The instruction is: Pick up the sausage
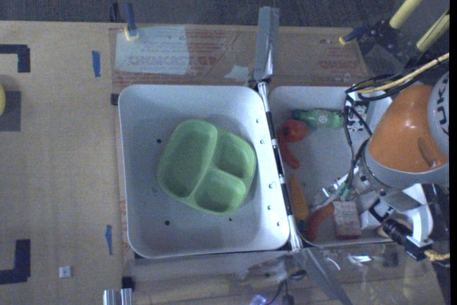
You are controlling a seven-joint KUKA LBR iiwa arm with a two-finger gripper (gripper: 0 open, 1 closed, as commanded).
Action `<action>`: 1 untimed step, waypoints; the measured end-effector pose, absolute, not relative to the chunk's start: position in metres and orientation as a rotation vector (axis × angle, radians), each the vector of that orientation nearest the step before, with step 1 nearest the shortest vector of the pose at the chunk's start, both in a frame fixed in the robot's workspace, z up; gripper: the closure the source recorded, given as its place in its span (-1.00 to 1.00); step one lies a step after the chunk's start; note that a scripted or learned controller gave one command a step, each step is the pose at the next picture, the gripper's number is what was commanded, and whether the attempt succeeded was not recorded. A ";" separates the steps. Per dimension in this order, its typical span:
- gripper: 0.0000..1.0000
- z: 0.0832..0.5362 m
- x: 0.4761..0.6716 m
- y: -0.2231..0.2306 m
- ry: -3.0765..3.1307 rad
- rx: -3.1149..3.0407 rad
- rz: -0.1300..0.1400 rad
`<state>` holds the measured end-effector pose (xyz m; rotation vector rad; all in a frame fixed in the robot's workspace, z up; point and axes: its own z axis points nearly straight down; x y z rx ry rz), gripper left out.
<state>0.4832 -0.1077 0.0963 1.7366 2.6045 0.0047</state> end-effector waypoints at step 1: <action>-1.00 0.087 0.498 -0.102 2.400 2.019 -0.001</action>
